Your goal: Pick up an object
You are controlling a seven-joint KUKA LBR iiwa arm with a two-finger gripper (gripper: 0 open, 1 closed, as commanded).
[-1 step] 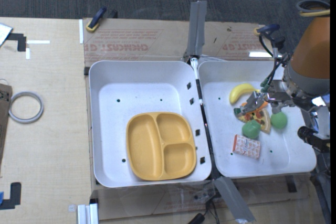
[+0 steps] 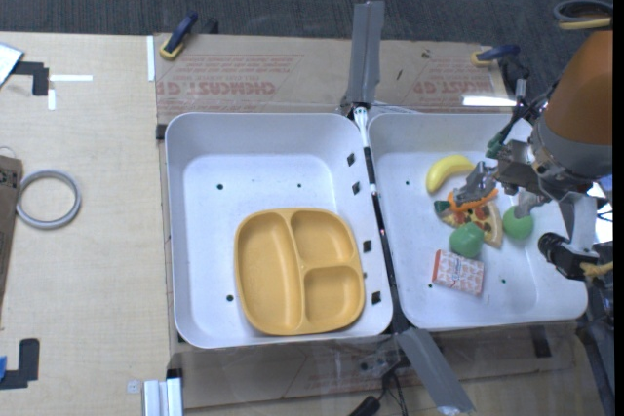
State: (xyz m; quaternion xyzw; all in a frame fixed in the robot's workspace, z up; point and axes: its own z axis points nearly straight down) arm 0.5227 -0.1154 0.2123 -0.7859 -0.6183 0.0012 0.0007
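The hand [image 2: 480, 188] sits low in the right bin [image 2: 409, 297], reaching in from the right below the arm's orange band [image 2: 585, 93]. Its dark fingertips are down among a cluster of small toys; whether they are spread or closed cannot be told, and nothing can be seen clamped between them. The tips appear to touch or just overlap the orange-and-green toy piece [image 2: 468, 202], though contact is not certain.

Readable writing: the cardboard sheet [image 2: 253, 78] behind the bins carries red print, upside down to the camera; it looks like "CHEMCAST GP", partly blurred. The small red-and-white packet [image 2: 458, 271] has print too small to read.

Objects in the right bin: a yellow banana [image 2: 446, 170] lies just left of the hand, curved. A flat wedge that looks like a toy pizza slice [image 2: 492, 224] sits just below the fingertips. A dark green round piece [image 2: 467, 240] lies touching the wedge, a lighter green ball [image 2: 518, 225] just right of it. The packet lies flat near the bin's front, a little apart from the cluster.

The left bin [image 2: 195, 209] holds a yellow three-compartment plate [image 2: 292, 270]. On the worktop [image 2: 88, 307] to the left lies a roll of tape [image 2: 46, 199]. Blue clamps [image 2: 178, 34] grip the cardboard's back edge.
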